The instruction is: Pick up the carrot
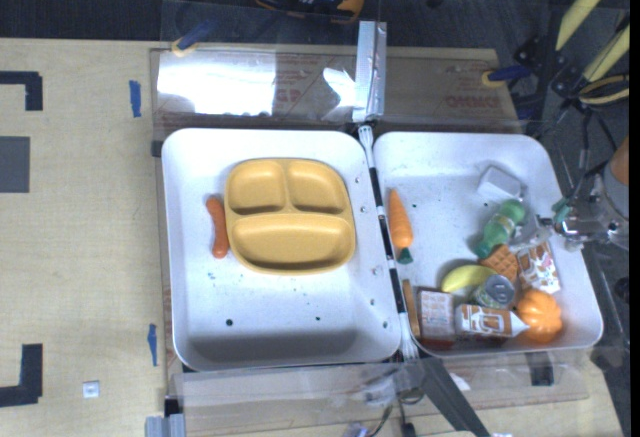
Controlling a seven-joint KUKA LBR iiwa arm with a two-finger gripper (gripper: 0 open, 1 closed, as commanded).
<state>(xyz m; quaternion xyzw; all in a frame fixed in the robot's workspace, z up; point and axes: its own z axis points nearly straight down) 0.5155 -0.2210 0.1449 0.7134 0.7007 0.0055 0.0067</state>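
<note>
Carrot (399, 223) lies in the right bin (440, 153), close along its left wall, long axis running roughly front to back, with the green stub toward the bin's front. It sits alone on bare white floor, well apart from the clutter heaped in the bin's front right corner.

I judge this to be the very start of the approach: my gripper (578, 221) hangs at the right bin's right edge, clear across the bin from the carrot and nowhere near touching it. Whether it is open or closed I cannot tell, since it is small, blurred and partly cut by the frame.

Next I need to travel across the bin toward its left wall, line my closing direction across the carrot's narrow width, and come down over its middle. The wall just beside it leaves little room on that side, so I expect the descent must be placed carefully.

A second orange, carrot-like piece (218, 226) lies in the left bin (190, 255), just beside the left edge of the yellow divided plate (290, 213); I cannot tell for sure what it is. The pile in the front right corner is hard to sort: a yellow lemon-like fruit (463, 278), a small orange pumpkin-like thing (541, 314), a can (495, 291), a carton (487, 323) and other packets overlap.
</note>
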